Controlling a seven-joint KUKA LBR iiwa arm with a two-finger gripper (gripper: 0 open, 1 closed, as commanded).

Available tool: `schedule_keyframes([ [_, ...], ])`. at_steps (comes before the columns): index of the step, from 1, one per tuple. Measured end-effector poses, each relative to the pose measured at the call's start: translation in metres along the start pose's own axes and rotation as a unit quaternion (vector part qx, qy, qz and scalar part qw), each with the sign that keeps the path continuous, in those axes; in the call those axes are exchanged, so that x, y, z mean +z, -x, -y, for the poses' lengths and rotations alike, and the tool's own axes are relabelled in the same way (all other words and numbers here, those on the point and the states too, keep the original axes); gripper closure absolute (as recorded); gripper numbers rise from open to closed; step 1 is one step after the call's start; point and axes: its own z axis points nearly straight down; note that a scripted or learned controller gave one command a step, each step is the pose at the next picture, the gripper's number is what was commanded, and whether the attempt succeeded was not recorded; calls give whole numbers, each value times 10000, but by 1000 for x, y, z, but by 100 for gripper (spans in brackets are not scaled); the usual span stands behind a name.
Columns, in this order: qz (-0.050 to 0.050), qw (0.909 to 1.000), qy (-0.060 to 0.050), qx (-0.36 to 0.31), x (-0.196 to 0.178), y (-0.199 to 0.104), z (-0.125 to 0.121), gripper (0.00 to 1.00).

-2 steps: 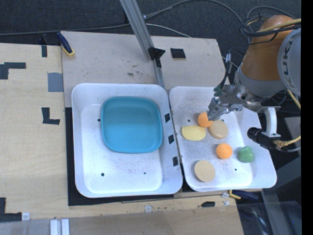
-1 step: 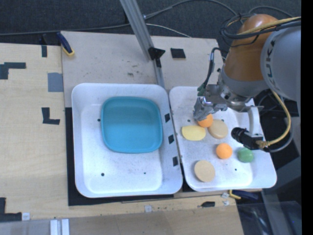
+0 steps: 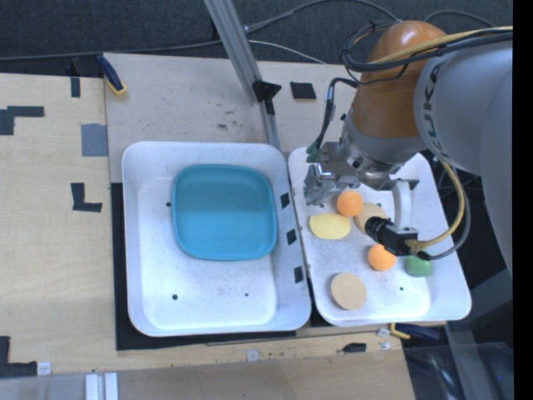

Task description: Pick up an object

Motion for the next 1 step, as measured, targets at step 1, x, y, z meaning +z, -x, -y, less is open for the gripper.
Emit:
schedule_keyframes([
  [1, 2, 10000, -9, 0, 18, -53, 4, 100],
])
